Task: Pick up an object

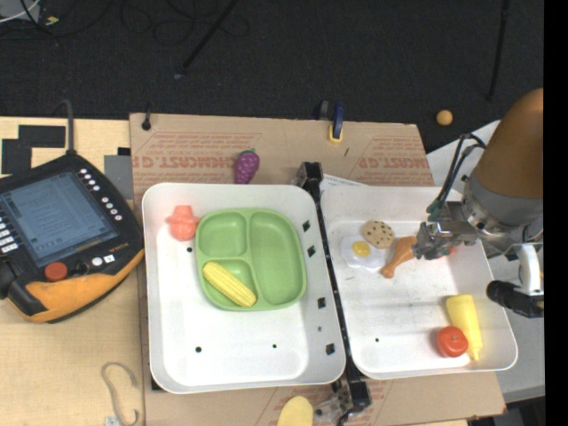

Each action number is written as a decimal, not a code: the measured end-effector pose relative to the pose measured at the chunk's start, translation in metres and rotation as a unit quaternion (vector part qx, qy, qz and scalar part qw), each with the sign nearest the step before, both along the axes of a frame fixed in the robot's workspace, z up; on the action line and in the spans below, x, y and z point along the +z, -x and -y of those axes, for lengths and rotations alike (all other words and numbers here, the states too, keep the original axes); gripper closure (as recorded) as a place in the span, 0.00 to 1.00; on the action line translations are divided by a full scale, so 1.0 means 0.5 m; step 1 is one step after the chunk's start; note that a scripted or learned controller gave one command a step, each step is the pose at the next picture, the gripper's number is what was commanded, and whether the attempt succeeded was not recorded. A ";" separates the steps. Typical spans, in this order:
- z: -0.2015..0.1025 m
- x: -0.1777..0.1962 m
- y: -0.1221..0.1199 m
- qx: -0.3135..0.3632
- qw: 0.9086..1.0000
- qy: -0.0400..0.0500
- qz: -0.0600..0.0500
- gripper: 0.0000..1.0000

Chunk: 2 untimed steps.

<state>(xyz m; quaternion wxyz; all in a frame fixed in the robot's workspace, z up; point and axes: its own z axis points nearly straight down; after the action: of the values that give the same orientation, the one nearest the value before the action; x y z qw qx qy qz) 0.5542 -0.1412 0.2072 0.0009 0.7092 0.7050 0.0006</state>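
The arm (519, 153) enters from the right edge of the camera view, its orange band uppermost and the grey wrist section below it. It leans down and to the left, with dark cables running along its left side toward the tip. The end effector (429, 242) sits at the low left end of the arm, a dark, compact cluster pointing downward over the right-hand bin, close to its floor.

orange drumstick (399, 256) lying tilted in right bin (417, 362)
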 end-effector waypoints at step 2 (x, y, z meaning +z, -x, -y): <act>-0.122 0.050 -0.004 0.005 1.000 -0.002 -0.003 1.00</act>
<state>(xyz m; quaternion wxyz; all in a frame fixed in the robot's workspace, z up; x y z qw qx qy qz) 0.5561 -0.0803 0.2322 -0.0021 0.7055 0.7087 0.0001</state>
